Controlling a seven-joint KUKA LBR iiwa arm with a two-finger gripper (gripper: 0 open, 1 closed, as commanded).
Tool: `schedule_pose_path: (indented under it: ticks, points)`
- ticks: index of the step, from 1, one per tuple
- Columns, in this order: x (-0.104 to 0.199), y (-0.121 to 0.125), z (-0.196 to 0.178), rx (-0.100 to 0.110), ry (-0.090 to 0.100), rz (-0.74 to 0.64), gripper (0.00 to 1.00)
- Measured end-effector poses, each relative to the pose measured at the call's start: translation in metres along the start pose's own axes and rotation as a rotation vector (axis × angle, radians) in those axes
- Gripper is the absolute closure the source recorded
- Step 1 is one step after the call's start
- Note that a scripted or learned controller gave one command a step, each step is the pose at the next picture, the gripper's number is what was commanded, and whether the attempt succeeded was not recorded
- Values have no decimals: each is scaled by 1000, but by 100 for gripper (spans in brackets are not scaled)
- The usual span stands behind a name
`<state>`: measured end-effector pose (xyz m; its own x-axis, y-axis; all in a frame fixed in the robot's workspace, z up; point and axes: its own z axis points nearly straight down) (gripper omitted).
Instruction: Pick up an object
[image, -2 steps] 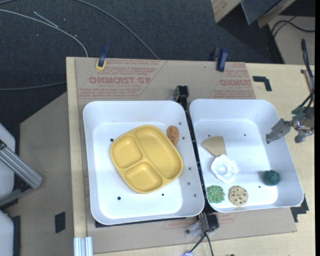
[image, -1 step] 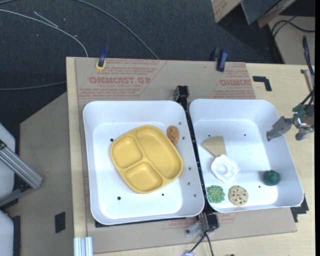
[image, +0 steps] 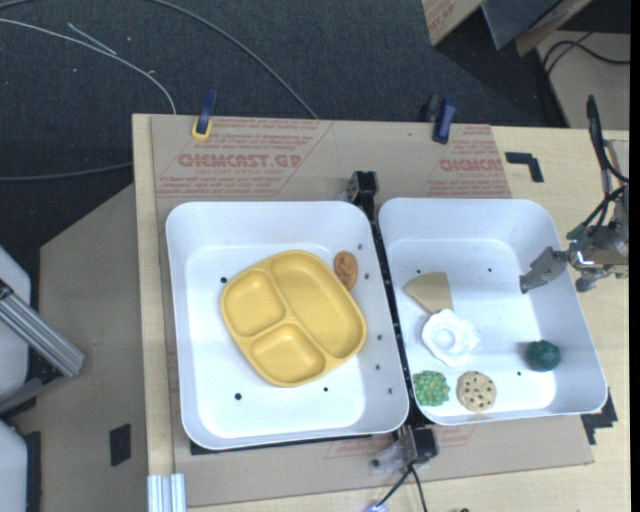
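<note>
A yellow tray (image: 292, 316) sits in a white bin (image: 190, 300), and a speckled tan, perhaps chocolate-chip, cookie (image: 476, 391) lies by a dark green ball (image: 543, 354).

End effector (image: 562, 272) at right edge, low, fingers seemingly spread, holding nothing

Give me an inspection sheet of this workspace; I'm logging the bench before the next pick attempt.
Surface: brown board with printed lettering bears the left bin and right bin, side by side.
Job's things: in the right bin, a tan wedge, white fried-egg toy, green round piece, cookie and dark green ball. In the left bin, a yellow divided plate and a small brown piece beside its rim.
Clutter: nothing seen.
Gripper: gripper over the right bin's right side, holding nothing.
Cables: thin cables on the dark floor; wires at the bottom edge.
Surroundings: blue clamps at the board's top edge; dark carpet.
</note>
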<state>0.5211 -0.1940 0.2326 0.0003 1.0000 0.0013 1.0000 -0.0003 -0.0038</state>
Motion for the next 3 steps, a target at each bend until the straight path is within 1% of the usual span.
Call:
schedule_pose_path:
  ticks: [1,2,3]
  points:
    - [-1,1,63,0,1,0,0]
    - [-10,0,117,0,0,0,0]
    - [-10,1,105,-5,-2,0,100]
